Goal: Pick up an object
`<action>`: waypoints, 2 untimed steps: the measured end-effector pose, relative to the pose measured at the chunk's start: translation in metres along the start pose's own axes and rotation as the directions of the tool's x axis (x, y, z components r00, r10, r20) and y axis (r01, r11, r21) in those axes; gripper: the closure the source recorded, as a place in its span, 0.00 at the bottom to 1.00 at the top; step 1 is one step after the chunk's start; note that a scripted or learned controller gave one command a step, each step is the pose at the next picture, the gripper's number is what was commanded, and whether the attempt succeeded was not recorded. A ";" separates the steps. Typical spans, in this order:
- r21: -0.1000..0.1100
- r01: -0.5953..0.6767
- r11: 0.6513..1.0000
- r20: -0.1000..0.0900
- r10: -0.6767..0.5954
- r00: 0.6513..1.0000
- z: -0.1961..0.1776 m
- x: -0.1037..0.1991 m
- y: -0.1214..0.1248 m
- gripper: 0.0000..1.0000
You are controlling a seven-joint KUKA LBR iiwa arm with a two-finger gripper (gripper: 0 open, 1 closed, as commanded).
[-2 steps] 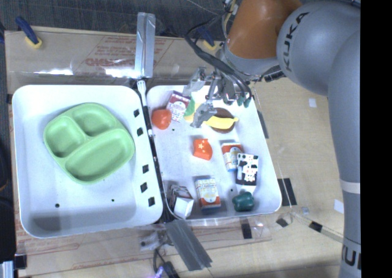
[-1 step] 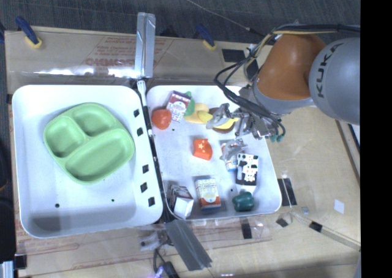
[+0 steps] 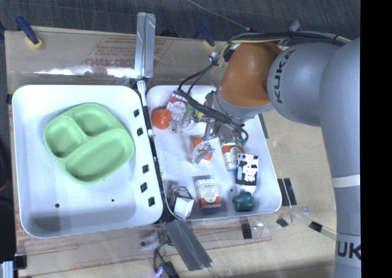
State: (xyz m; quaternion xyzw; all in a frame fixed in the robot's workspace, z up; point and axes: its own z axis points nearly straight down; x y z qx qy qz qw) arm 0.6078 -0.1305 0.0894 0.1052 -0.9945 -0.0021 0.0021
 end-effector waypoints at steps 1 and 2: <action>0.003 -0.076 0.997 0.003 0.076 0.997 -0.002 0.017 0.033 0.00; 0.011 0.375 0.927 0.006 -0.375 0.927 -0.059 -0.017 -0.060 0.00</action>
